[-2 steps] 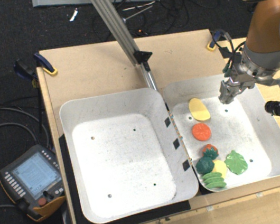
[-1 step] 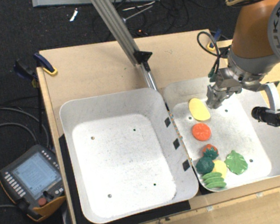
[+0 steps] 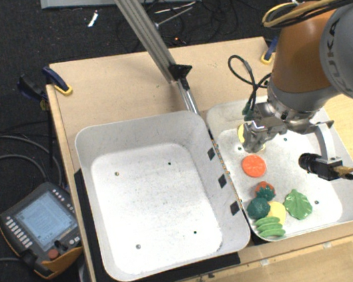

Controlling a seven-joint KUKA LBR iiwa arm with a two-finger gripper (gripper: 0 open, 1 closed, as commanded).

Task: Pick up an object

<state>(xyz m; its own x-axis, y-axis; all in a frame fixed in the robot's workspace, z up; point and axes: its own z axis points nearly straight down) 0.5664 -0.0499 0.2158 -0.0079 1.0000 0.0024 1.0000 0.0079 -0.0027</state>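
Observation:
The right bin [image 3: 350, 207] holds several toy foods: an orange round piece [image 3: 254, 166], a small red and green piece [image 3: 263, 190], a dark green lump [image 3: 257, 208], a yellow piece [image 3: 277, 211], a light green leafy piece [image 3: 297, 204] and a green ridged piece [image 3: 269, 227]. A bit of a yellow object [image 3: 241, 133] peeks out beside the gripper. My gripper [image 3: 255, 144] hangs low in the right bin's far left part, just above the orange piece. The wrist hides its fingertips.
The left bin [image 3: 90, 152] lies beside the right one. A slanted metal pole [image 3: 147, 34] crosses the back of the bench. A black camera unit [image 3: 319, 164] on the arm hangs over the right bin. A teach pendant [image 3: 39, 225] lies left of the bench.

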